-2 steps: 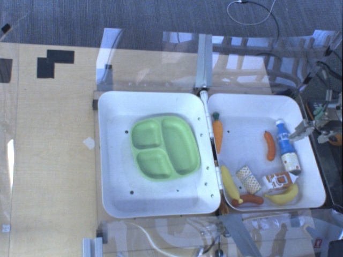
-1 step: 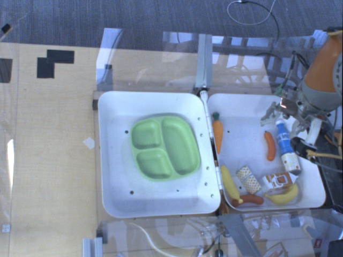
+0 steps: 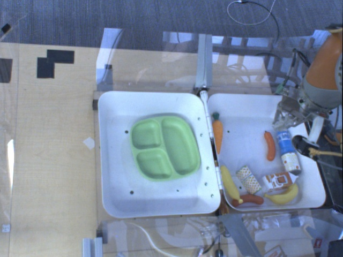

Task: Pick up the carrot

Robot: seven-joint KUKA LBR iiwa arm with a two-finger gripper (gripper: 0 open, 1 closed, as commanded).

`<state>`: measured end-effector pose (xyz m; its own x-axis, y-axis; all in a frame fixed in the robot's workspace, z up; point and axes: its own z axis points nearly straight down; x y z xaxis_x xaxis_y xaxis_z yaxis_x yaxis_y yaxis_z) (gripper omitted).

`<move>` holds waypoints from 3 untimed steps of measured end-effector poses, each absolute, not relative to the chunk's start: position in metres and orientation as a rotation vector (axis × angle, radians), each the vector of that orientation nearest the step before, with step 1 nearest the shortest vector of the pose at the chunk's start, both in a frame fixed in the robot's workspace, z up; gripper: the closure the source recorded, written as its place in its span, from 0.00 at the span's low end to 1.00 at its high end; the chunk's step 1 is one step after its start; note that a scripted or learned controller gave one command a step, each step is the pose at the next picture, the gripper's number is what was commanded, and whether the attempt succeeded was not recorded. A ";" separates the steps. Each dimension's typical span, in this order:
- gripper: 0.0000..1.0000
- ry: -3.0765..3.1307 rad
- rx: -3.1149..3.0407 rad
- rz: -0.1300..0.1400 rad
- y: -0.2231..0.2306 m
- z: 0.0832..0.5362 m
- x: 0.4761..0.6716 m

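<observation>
**Carrot lay well to the left of the gripper, long axis up and down the view**

Wooden bench (image 3: 53, 159) carried two shallow white bins side by side, with grey carpet beyond at the far edge.

Nearest the camera, the front of the right bin (image 3: 316, 199) held a cluster: a yellow banana (image 3: 228, 182) by the divider, a second banana (image 3: 284, 194) toward the front right corner, a small patterned packet (image 3: 248, 179), a red-and-white carton (image 3: 277, 181) and a reddish sausage-like item (image 3: 249, 199). The left bin (image 3: 115, 197) held a green divided plate (image 3: 164, 148).

Mid-bin, a bottle with a blue label (image 3: 286, 151) lay beside an orange-red sausage-shaped item (image 3: 269, 145).

The carrot (image 3: 217, 135) lay in the right bin hard against its left wall, just beside the divider between the bins. Its long axis ran near to far, green top at the far end, orange tip pointing toward the camera. Nothing rested on it and it lay apart from the front clutter.

Farthest back, the gripper (image 3: 286, 116) stood over the right bin's far right part, below the orange band. It held nothing that could be seen; whether it was released or clenched could not be told.

Assessment: the carrot lay well to the view's left of the gripper and slightly nearer. The wall alongside leaves little room on that side, so closing across the short width may be tight.
</observation>
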<state>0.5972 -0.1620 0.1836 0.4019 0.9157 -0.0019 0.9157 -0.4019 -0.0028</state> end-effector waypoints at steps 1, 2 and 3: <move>1.00 -1.259 -2.878 0.001 -0.136 0.252 0.559; 1.00 -0.641 -3.075 0.005 -0.092 0.230 0.593; 1.00 -0.486 -3.104 0.004 -0.026 0.249 0.598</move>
<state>0.5979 -0.0256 0.2491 0.9522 0.3055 -0.0024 0.3055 -0.9522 -0.0003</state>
